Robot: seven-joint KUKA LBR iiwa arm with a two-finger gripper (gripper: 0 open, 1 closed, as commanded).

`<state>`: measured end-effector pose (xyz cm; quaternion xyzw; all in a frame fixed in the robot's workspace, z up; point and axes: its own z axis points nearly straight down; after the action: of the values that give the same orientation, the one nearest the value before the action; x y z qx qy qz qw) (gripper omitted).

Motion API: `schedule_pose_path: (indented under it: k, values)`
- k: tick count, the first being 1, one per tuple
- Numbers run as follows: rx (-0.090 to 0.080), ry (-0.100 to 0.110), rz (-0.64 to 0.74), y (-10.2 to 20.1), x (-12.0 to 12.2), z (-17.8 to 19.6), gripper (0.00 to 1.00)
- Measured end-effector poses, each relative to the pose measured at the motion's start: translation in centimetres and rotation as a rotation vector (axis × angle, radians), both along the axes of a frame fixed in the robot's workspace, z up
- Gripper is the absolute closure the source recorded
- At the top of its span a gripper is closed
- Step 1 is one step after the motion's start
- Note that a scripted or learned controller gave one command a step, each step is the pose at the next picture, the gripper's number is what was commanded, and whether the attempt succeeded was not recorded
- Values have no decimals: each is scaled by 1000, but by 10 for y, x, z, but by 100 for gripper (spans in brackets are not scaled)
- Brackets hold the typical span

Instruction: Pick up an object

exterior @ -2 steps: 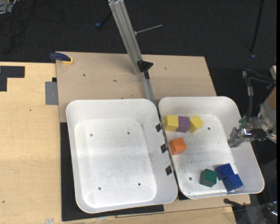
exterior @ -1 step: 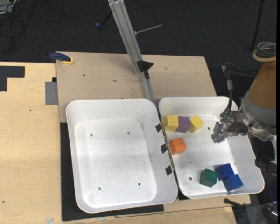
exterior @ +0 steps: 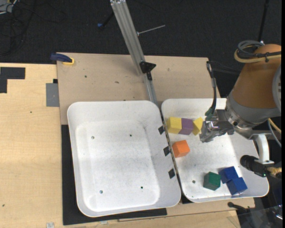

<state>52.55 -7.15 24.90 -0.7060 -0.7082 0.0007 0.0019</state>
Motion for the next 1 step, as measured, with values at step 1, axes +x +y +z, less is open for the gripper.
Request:
schedule_pose_path:
  k: [1]
  values:
    - [1,1,2,58,13,-12,100]
